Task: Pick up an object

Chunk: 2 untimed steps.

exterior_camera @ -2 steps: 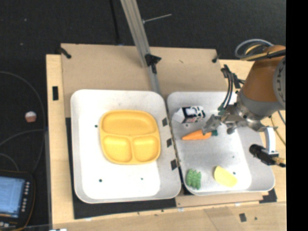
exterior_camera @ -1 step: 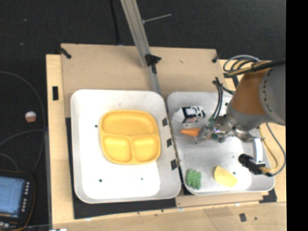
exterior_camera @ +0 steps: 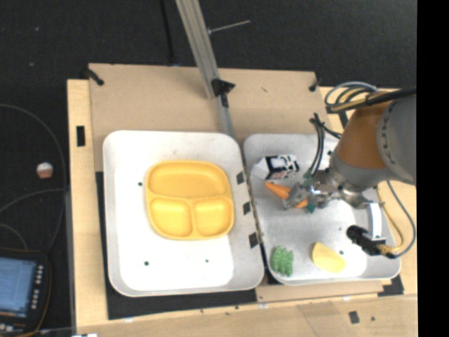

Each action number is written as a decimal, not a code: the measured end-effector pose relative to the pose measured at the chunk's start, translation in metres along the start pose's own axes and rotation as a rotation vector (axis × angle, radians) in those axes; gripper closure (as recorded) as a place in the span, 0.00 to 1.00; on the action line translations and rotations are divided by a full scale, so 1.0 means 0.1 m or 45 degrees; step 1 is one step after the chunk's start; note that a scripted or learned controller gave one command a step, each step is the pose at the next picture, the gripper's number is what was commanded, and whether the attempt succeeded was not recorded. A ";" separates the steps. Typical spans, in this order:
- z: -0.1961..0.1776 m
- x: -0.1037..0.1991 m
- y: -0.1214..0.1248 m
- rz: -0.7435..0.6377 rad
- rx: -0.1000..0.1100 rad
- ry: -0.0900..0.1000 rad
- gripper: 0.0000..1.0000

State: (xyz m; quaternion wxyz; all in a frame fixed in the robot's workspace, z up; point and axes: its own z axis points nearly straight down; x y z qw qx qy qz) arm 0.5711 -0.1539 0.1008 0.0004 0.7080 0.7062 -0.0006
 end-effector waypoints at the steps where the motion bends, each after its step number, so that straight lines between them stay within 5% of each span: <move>1: -0.11 0.00 0.00 0.006 -0.002 0.003 1.00; 2: -0.69 0.08 0.04 -0.008 -0.010 0.000 1.00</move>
